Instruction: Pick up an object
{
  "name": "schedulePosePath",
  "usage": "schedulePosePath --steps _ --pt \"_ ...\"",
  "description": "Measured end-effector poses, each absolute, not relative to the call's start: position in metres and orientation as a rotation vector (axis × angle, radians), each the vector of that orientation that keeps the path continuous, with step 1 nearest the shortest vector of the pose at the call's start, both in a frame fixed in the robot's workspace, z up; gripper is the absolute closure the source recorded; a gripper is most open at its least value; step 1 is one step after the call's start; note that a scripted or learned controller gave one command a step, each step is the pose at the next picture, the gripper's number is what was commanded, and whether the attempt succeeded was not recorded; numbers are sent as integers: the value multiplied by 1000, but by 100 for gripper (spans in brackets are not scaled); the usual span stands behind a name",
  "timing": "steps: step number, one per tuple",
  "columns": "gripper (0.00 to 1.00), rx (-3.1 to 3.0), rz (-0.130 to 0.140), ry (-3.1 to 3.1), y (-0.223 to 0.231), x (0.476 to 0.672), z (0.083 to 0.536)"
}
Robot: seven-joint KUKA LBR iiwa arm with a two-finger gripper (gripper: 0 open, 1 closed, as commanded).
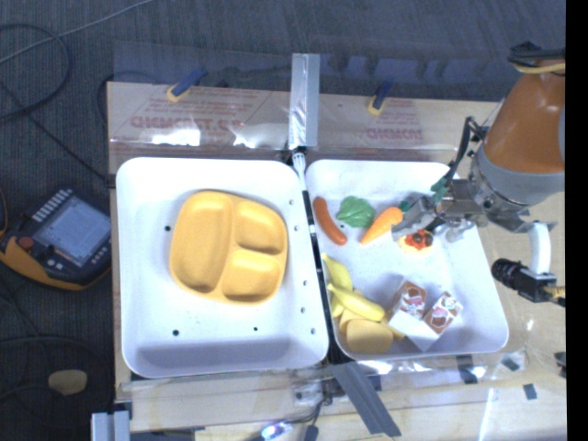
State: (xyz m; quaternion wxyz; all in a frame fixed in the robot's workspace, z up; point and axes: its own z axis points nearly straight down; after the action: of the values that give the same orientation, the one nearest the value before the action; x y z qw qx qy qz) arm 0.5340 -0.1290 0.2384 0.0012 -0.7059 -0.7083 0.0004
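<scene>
Gripper (424,217) is seen low over the right bin (478,338), at its upper right part, reached in from the right; whether it is wide or narrow cannot be told. A small red and black object (419,240) lies just beneath it, though no grasp is shown. A carrot (380,225) is placed just left of the gripper, beside a green leaf (356,212) and a red sausage (330,220). Bananas (346,292) and a yellow block (367,335) are found along the bin's lower left, with two small cartons (427,308) to their right. A yellow tray (229,244) is set in the left bin (147,329).
</scene>
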Motion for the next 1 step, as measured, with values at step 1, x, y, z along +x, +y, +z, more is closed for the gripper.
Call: schedulePosePath --steps 1 --pt "0 -2274 6 -2167 -149 597 158"
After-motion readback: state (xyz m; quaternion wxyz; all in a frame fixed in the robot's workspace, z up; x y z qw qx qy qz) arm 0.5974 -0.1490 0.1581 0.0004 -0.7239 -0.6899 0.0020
